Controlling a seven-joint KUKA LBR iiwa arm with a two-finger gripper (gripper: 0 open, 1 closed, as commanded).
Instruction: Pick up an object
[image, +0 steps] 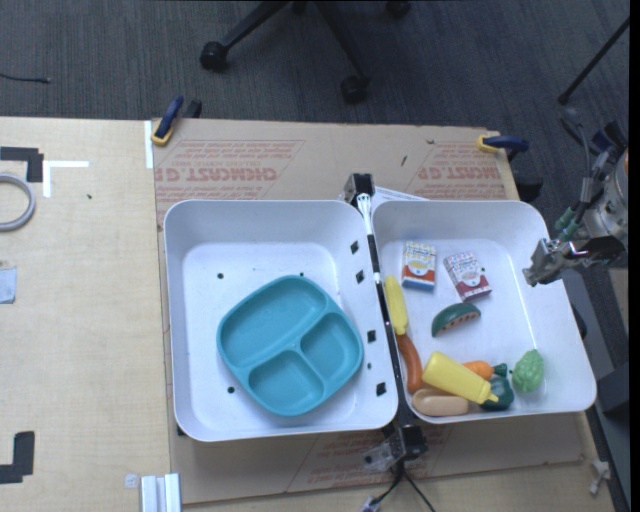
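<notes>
The right bin (520, 225) holds several toy foods. Two small cartons (418, 266) (467, 275) lie near its back. A watermelon slice (455, 318) sits in the middle and a yellow banana (396, 305) runs along the left wall. At the front lie a yellow bottle (458, 377), a sausage (409, 362), a tan bun (440, 403) and a green leafy piece (528, 370). My gripper (546, 264) hangs over the bin's right rim, apart from all of them, with nothing visibly in it.
The left bin (200, 260) holds a teal divided plate (290, 345). Both bins rest on a cardboard sheet (250, 170) held by clamps at the back corners. The arm's wrist (600, 225) sits outside the right bin.
</notes>
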